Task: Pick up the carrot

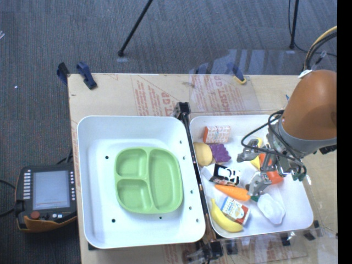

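Note:
The carrot (232, 192) is orange and lies flat in the middle of the right bin (300, 216), pointing left. My gripper (250, 172) hangs over the bin just right of it, below the arm's orange band (312, 104). Its fingers stand apart and open: one fingertip (243, 156) is up and to the left, the other (256, 187) is close to the carrot's thick right end. The carrot is not between them. A small orange and yellow piece (271, 170) shows by the fingers; I cannot tell what it is.
Around the carrot lie a banana (224, 219), a small carton (235, 210), a white lump (271, 208), a black-and-white toy (225, 175), purple grapes (220, 150), a yellow round fruit (203, 154) and a pink box (217, 133). The left bin (93, 147) holds a green divided plate (148, 180).

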### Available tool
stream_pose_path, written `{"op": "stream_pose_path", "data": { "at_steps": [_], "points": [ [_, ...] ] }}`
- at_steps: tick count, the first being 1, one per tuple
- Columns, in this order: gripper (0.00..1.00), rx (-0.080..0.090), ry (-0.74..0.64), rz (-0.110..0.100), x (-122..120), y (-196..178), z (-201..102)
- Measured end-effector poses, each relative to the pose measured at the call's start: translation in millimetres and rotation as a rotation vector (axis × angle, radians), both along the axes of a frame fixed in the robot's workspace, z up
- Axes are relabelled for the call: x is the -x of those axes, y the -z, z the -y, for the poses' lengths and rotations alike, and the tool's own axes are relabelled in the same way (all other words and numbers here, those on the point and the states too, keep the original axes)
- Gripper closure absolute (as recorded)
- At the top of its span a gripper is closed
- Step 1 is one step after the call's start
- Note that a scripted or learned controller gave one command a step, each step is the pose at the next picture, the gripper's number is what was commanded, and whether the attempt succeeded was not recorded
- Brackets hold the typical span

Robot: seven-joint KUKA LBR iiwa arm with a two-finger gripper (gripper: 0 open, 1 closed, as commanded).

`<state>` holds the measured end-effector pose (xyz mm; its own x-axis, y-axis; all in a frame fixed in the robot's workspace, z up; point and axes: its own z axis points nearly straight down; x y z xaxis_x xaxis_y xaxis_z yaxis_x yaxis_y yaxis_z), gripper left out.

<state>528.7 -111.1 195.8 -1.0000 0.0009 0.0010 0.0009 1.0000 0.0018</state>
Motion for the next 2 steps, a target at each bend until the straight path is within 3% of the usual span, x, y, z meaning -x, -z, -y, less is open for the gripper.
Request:
{"op": "stream_pose_path", "data": {
  "at_steps": [1, 2],
  "points": [
    [0.0, 0.0, 0.044, -0.002, 36.1, 97.0, -12.7],
    [0.0, 0.013, 0.424, 0.025, 46.9, 103.2, -20.6]
  ]
}}
